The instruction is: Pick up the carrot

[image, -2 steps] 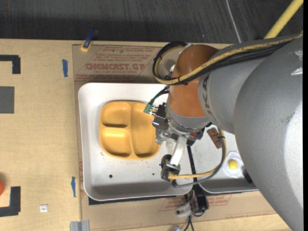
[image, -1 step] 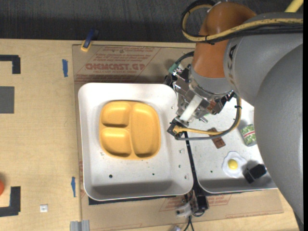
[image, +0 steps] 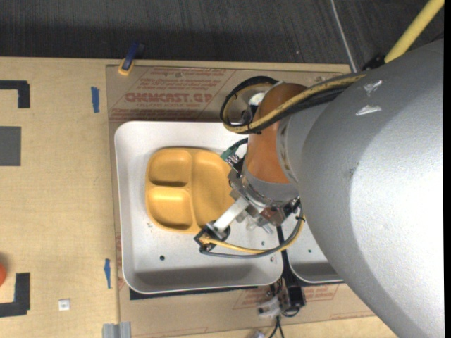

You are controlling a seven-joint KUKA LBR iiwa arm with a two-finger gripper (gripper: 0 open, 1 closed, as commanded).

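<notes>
gripper (image: 262, 213): spread or closed, we cannot tell; sits at right edge of yellow divided plastic tray (image: 175, 189).
arm (image: 366, 189): grey, orange-banded, bent down over shallow white bin (image: 132, 189).

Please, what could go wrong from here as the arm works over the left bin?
1. The wrist hangs close beside the yellow divided plate; going lower, it may strike or shove the plate.
2. The arm covers much of the left bin and the right bin, so a grasp there may well close on nothing.
</notes>
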